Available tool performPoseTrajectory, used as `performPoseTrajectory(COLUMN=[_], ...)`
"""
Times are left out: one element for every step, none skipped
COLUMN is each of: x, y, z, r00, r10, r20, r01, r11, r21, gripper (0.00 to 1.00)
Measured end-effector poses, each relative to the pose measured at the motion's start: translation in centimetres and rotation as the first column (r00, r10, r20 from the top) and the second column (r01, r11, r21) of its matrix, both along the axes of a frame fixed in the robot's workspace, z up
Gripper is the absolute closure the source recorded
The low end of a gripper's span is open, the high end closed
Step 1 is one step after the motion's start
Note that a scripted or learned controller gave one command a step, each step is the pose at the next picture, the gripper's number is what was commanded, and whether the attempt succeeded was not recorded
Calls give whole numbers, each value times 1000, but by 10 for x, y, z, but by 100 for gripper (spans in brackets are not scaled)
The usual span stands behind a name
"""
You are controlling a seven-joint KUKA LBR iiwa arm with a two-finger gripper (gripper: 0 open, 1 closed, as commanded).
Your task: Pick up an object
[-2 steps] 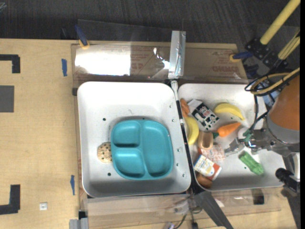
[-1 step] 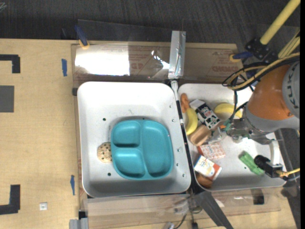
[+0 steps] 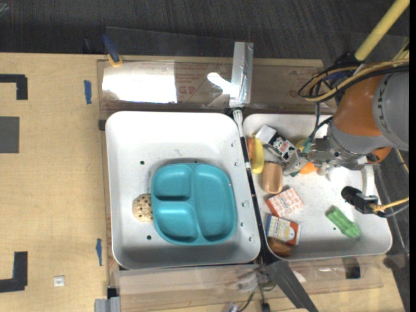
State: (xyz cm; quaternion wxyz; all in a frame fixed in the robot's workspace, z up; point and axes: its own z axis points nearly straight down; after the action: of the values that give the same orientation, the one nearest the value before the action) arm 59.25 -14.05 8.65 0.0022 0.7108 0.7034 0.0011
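1. Camera view: claw (image 3: 311, 153) low in the right bin (image 3: 377, 239), over the clutter near an orange piece (image 3: 305, 169); grip state impossible to tell.
2. Best dropped straight onto one item, clear of the neighbouring brown cylinder (image 3: 272, 177).

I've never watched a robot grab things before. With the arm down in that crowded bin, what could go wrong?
1. The toys along the right bin's left side lie packed together, so the pincer may nudge neighbours or catch two.
2. The green piece sits near the wall, probably awkward to reach.
3. The arm's cables loop near the bin and could snag.
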Motion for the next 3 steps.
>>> performPoseTrajectory(x=[1, -14, -16], y=[0, 45, 44], z=[12, 91, 88], r00=[1000, 1000, 1000], r10=[0, 11, 9], r20=[5, 2, -4], r01=[0, -11, -8], r11=[1000, 1000, 1000], r21=[-1, 2, 2], gripper=[100, 100, 0])
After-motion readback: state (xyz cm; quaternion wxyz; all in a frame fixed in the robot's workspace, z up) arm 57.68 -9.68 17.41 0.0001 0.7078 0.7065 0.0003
